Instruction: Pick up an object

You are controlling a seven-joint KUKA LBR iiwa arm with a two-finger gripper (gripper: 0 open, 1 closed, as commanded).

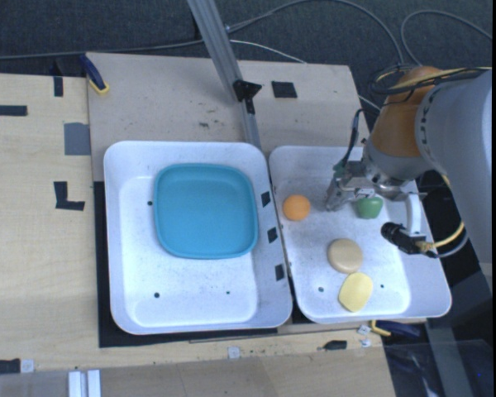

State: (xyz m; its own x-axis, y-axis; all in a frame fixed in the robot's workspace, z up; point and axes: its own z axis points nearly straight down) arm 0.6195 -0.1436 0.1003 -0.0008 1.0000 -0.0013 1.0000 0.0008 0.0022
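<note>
My gripper (348, 195) hangs low over the back part of the right bin (422, 300). A small green object (369, 208) lies just to its right, partly under the wrist. Whether the two touch cannot be made out. An orange ball (296, 208) rests to the gripper's left, clearly apart from it. Nearer the front of the bin lie a beige round object (345, 255) and, in front of that, a yellow object (356, 291).
The left bin (132, 296) holds a blue square plate (205, 209). A grey metal pole (223, 48) slants down to the gap between the bins at the back. Cables (413, 240) hang from the wrist over the right bin's right side.
</note>
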